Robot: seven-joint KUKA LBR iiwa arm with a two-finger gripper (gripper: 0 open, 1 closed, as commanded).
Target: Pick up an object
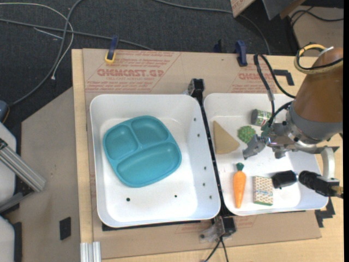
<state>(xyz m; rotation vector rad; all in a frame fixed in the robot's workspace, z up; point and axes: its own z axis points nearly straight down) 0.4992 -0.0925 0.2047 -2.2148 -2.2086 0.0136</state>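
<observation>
Crowding the right bin, a carrot, small box, green broccoli and tan wedge leave little room; whether the gripper is spread cannot be told

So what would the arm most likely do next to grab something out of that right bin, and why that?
Probably lower straight down. The gripper hangs over the right bin, just beside the green broccoli-like toy and the tan wedge, with nothing seen held in it. The carrot and small box lie farther toward the front, so the green toy looks the nearest target.
</observation>
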